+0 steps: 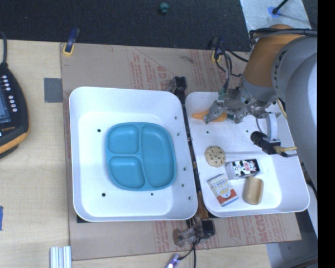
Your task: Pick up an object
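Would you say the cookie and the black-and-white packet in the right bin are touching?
Apart. In the camera view a strip of white bin floor shows between the cookie and the black-and-white packet lying to its right.

Bench setting, overhead view.
Light wood benchtop [28, 188] under a brown cardboard sheet [128, 66]; dark carpet floor [111, 10] beyond the far edge. Teach pendant [4, 113] at left, grey tape patch [53, 89] beside it, even overhead lighting.

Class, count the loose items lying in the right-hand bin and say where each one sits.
5: an orange piece at the far left by the claw, a cookie mid-left, a black-and-white packet, a small carton and a bread roll nearest. The arm may hide more.
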